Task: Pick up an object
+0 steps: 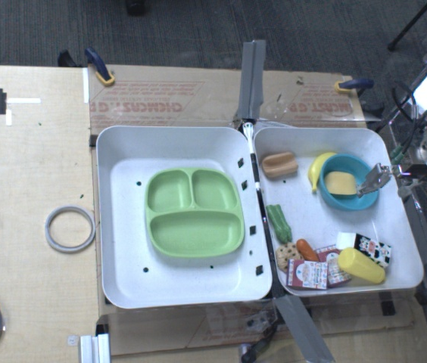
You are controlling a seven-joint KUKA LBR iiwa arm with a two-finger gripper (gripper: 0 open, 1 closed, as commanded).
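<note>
A pale wooden bench (32, 165) stands on dark grey carpet, seen from above at a slant, with a sheet of brown cardboard (168, 97) under two shallow white bins set side by side. The left bin (115, 203) holds a green divided plate (194, 212) lying flat near its middle. The right bin (395, 225) holds a scatter of toy food. Toward its far side sits a blue bowl (347, 193) with a pale yellow piece (340, 182) inside and a banana (317, 169) touching its left edge; a brown bun (278, 165) lies just left of that. Along the near side lie a yellow bottle (362, 266), a red carton (307, 274), a black-and-white carton (372, 249), a carrot (307, 249) and a green pod (278, 222). The gripper (374, 180) reaches in from the right over the bowl's right rim; whether its fingers are apart or closed cannot be told. A grey tape ring (70, 228) rests on the bench left of the bins.
</note>
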